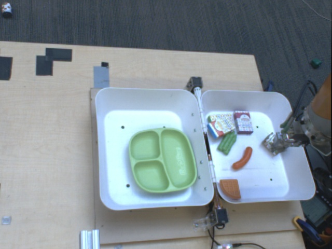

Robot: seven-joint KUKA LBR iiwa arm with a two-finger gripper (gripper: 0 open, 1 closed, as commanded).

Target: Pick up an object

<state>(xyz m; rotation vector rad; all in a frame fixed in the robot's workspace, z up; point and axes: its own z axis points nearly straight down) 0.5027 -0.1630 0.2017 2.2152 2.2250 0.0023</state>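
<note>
- My claw (274, 143): low at the right bin's (290, 188) right side; grip state cannot be told.
- Nearest target: red sausage (242, 158), lying just left of it.
- Method: centre over its middle, straddle the narrow width, descend squarely.

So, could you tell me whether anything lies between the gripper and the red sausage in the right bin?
Nothing visible does: the gripper sits right of the red sausage, with only bare white floor of the right bin between them.
</note>
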